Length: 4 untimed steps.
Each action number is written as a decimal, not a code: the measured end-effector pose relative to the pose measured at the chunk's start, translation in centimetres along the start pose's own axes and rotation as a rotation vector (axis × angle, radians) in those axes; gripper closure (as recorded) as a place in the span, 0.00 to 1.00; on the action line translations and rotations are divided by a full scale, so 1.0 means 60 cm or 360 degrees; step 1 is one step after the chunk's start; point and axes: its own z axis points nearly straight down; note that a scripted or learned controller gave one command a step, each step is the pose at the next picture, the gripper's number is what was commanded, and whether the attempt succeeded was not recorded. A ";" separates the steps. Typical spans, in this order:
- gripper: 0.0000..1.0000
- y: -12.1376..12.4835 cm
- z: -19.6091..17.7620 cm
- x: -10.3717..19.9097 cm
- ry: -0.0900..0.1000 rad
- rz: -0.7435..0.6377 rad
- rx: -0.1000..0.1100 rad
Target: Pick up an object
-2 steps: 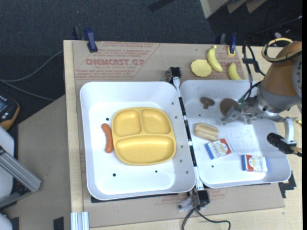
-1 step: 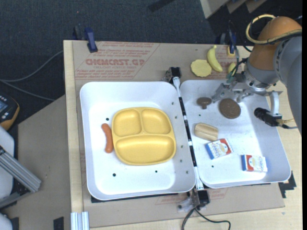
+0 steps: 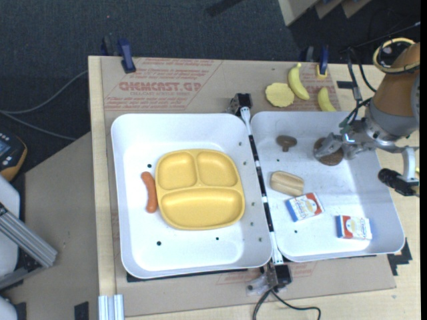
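We see claw (image 3: 331,149) in right bin (image 3: 380,239), far side, directly over brown lump (image 3: 329,157). Contact unclear. Finger state: we cannot tell. Bread roll (image 3: 287,183) lies near-left.

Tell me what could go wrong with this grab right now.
The gripper is low over a small brown object near the right bin's back wall, so it may nudge the piece instead of lifting it. A brown mushroom-shaped piece sits close by and could get knocked. How well the gripper sits on the object is hard to tell, so the try may come up empty.
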 end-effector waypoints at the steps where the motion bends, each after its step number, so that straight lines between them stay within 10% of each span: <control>1: 0.00 0.050 0.003 0.080 -0.0020 -0.0011 -0.0005; 2: 0.00 0.071 0.002 0.031 -0.0020 -0.0001 -0.0005; 3: 0.00 -0.016 0.003 0.072 -0.0013 0.0000 0.0011; 4: 0.00 0.050 0.002 0.032 -0.0022 -0.0004 -0.0008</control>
